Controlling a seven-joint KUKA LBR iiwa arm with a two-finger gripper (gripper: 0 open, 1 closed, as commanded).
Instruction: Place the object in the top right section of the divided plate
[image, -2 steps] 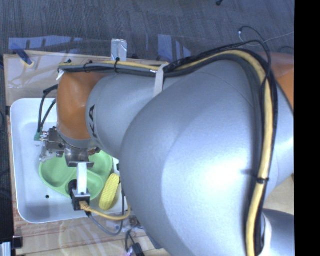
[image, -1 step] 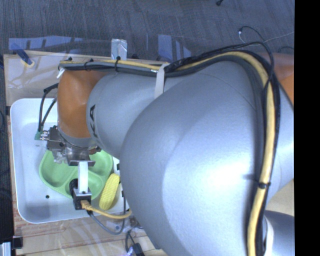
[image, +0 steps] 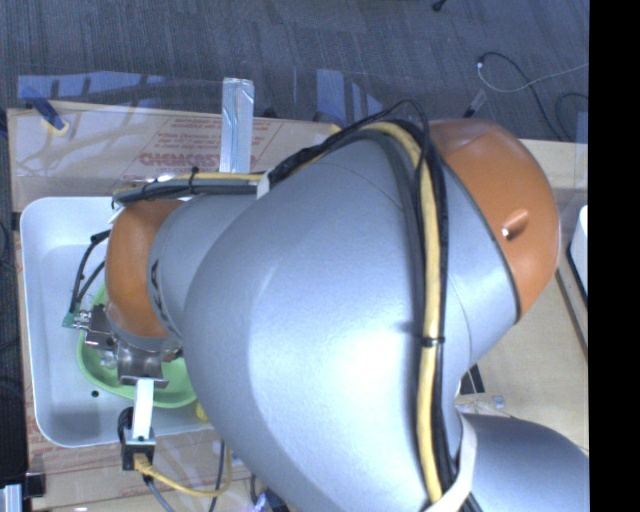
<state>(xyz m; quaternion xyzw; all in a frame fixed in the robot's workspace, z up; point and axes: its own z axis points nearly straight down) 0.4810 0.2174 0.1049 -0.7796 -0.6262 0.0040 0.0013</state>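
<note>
Camera view: big grey arm (image: 330, 330) hanging over left bin (image: 45, 300), hiding most of green plate (image: 100, 365). End effector (image: 140, 385) state: cannot tell. Probably reaching toward plate; next needing careful aiming at top right section.

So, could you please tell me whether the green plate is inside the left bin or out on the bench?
Inside. The green plate lies on the floor of the left bin, with white wall showing around it; the arm covers most of it.

White bin (image: 40, 300) on cardboard sheet (image: 150, 145), silver tape strip (image: 237, 125) upright.
</note>
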